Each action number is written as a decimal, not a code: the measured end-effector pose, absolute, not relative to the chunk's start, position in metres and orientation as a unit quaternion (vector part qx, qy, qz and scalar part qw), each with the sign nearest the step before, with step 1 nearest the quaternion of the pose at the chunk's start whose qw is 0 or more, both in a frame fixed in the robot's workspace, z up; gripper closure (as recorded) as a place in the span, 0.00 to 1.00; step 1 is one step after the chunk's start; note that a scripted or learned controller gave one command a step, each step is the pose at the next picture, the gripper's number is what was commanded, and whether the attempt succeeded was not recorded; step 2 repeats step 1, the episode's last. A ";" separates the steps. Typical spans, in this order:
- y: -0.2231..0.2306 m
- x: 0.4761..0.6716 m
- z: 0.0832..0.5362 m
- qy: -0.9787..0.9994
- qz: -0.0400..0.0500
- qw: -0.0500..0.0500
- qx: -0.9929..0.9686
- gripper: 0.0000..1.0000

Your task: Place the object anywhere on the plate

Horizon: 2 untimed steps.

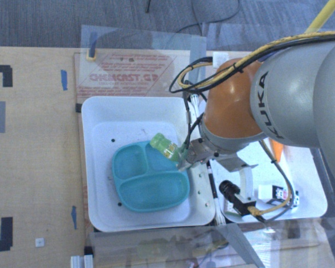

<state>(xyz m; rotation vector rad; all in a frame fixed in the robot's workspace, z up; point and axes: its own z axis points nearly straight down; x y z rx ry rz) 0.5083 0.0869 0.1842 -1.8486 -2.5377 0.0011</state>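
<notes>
A teal divided plate (149, 178) lies in the left white bin (95, 149), toward its front right. A small translucent green object (163, 145) sits at the plate's far right rim, partly over the plate's edge. My gripper (181, 156) hangs just to the right of the green object, touching or nearly touching it. The arm's orange band and grey wrist cover the gripper's upper part, so I cannot make out whether the object is held.
The right bin (318, 202) is mostly hidden under the arm. An orange item (276, 148) and a black-and-white part (279, 193) show in it. A black cable end (229, 190) hangs beneath the wrist. The divider between the bins (204, 197) runs just right of the plate.
</notes>
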 end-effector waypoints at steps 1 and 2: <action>0.085 0.509 0.184 -0.807 0.000 0.001 -0.590 0.00; 0.085 0.509 0.184 -0.807 0.000 0.001 -0.590 0.00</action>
